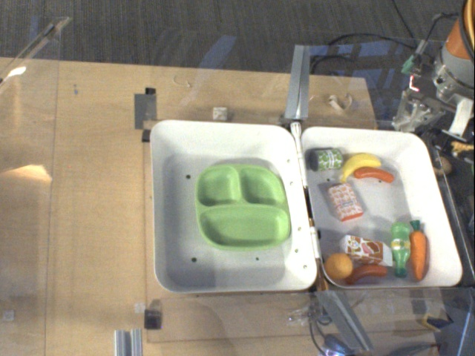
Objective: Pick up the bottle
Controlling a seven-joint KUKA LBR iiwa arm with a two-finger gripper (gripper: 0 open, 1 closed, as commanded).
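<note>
The bottle [401,248] is small and green and lies in the right bin [429,170] near its front right corner. An orange carrot [418,254] lies against its right side and a juice carton [365,249] is to its left. The gripper [415,114] hangs at the far right, above the right bin's back right corner and well behind the bottle. The grey arm with its orange band [459,35] rises above it at the frame's edge.
The right bin also holds a green can [326,159], a banana [360,163], a red sausage [373,174], a pink box [344,201], an orange [338,265] and another sausage [367,273]. The left bin [171,221] holds a green divided plate [243,206].
</note>
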